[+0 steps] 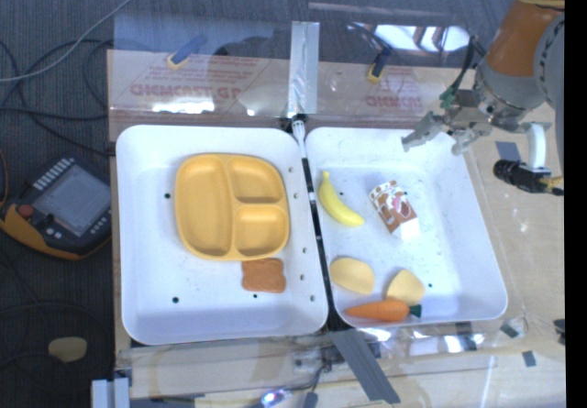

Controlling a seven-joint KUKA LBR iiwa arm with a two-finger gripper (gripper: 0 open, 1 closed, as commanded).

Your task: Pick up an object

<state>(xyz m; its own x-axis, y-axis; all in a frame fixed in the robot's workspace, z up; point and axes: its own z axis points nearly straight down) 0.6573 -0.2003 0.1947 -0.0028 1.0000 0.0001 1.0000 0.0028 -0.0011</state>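
Camera view, one frame. Candidate objects are seen in the right bin. A banana lies near the left wall, long axis running from upper left to lower right, curve bowed toward the bin's left. A small carton with a red, brown and white printed face lies near the centre, long axis also upper left to lower right; its print cannot be read. Two pale yellow lumps and a carrot are grouped at the near wall, the carrot lying nearly level with its green end to the right.

The gripper hangs over the far right corner of that bin, fingers spread wide, nothing between them.

In the left bin a yellow divided tray and a brown toast-like slice are noted, touching. Reddish mirrored lettering on the clear sheet behind the bins is not legible. A pendant lies on the floor at left.
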